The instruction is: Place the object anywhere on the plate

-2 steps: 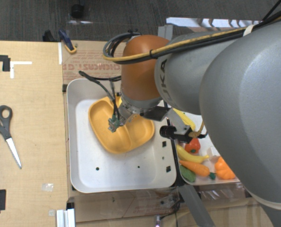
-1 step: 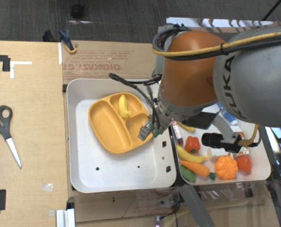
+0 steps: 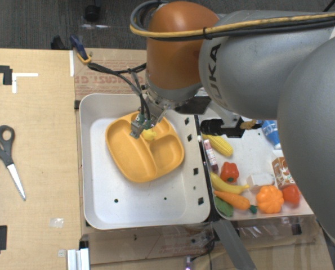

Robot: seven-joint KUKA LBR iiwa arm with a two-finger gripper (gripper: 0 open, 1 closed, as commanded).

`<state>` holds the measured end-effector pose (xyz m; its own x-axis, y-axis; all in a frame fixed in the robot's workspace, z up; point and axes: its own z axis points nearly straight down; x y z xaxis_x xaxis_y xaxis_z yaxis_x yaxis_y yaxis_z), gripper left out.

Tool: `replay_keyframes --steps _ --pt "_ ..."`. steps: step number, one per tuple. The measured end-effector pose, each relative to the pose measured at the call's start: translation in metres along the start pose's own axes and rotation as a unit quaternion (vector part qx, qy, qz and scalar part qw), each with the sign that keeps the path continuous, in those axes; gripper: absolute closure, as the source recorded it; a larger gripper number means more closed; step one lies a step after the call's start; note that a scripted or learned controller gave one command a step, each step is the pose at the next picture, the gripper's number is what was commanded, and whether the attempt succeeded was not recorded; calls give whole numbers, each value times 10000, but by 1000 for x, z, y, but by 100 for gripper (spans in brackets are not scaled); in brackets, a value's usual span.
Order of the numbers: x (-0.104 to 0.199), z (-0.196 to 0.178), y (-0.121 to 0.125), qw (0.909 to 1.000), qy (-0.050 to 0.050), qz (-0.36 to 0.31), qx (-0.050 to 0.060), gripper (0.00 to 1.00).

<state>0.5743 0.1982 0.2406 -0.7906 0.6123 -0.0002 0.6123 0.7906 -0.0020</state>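
An orange divided plate (image 3: 142,151) lies in the left white bin (image 3: 99,196). My gripper (image 3: 143,126) hangs over the plate's far rim, pointing down. A small yellow object (image 3: 149,134) sits right at the fingertips, over the plate's upper compartment. I cannot tell whether the fingers grip it or it rests on the plate. The grey arm with its orange band (image 3: 175,44) covers the bin's far right corner.
The right bin (image 3: 243,151) holds toy food: a corn cob (image 3: 219,145), a red pepper (image 3: 229,172), a banana (image 3: 228,185), a carrot (image 3: 235,200), an orange pumpkin (image 3: 269,199) and some packets. Scissors (image 3: 7,156) lie on the wooden bench at left.
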Motion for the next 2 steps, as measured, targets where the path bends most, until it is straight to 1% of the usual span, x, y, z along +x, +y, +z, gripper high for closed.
replay_keyframes --steps 1,2 --pt "51 -67 -16 9987 -7 -512 -8 100" --pt "-32 -198 -38 9986 -11 -538 -10 100"
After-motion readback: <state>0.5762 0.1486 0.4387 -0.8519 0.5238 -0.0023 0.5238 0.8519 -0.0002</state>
